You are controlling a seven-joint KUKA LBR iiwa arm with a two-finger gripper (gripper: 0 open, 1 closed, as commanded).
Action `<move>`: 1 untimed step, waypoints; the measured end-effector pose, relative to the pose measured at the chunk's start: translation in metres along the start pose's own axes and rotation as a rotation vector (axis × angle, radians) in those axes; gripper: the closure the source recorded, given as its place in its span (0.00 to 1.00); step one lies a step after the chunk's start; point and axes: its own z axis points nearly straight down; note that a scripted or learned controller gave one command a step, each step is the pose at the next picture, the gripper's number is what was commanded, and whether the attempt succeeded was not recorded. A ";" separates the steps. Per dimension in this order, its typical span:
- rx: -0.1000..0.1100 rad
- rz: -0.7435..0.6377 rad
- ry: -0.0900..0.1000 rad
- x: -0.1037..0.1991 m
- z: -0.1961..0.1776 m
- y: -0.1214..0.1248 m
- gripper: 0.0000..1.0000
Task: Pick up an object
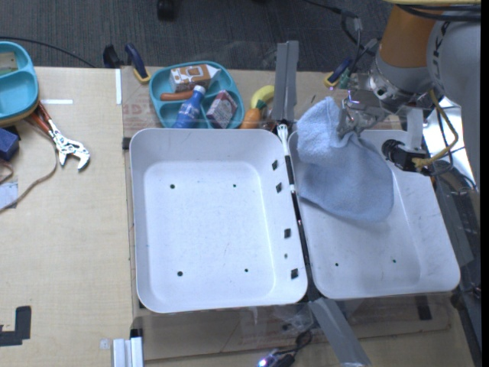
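A pale blue-grey cloth lies bunched in the back half of the right bin. Its upper corner is pulled up into a peak at the bin's back edge. My gripper comes down from the upper right and is shut on that raised corner, so the cloth hangs from the fingers and drapes forward over the bin floor. The fingertips are partly buried in the fabric.
The left bin stands beside it, with a raised divider between the two. Behind the bins are a blue tray of small items and a banana. A wrench and a teal dish lie on the bench at far left.
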 end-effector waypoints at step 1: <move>0.000 0.000 0.000 0.000 0.000 0.000 0.00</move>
